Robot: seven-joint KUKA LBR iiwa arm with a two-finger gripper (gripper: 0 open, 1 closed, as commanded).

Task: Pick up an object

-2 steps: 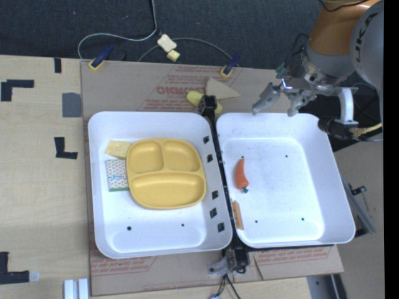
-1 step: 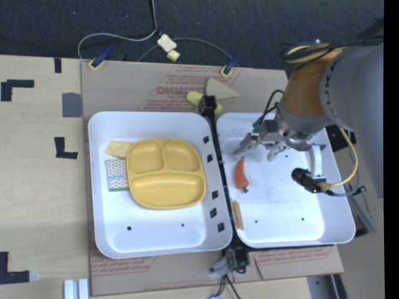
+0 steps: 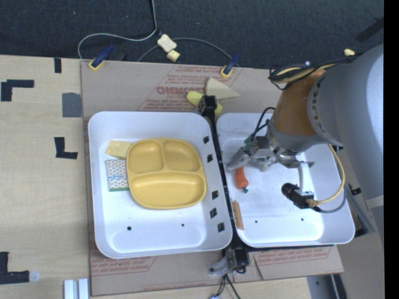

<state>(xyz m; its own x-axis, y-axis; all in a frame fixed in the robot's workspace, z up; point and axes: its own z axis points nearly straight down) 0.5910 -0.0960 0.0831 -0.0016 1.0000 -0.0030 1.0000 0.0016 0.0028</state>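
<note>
While the arm leans in over the right bin (image 3: 312,229), the gripper (image 3: 244,157) hangs low at that bin's near-divider side, and a small orange object (image 3: 240,179), carrot-like, lies on the white floor just below and beside the tool's tip. Whether the two are touching I can't say from here; nothing is plainly caught by the tool, and I cannot tell whether it stands apart or together, since its metal blurs into wrist hardware and cables. To do this pick well, I'd judge the tool should centre over the orange piece's middle, straddle its narrow width rather than its length, and go down until it nearly meets the bin floor before closing, because the piece is slim and lies flat, so a shallow or off-centre close could just nudge it toward the divider (image 3: 216,167). Across that divider from the tool, the left bin (image 3: 149,242) holds a yellow sectioned plate (image 3: 166,173), with a pale yellow wedge (image 3: 117,148) and a small patterned packet (image 3: 116,174) beyond it on the far side from the tool. Much is hard to read: the bulky grey and orange wrist covers the right bin's upper part, the arm runs off the edge, and a dark fitting (image 3: 293,193) on a yellow cable (image 3: 333,198) sits behind the tool.
</note>
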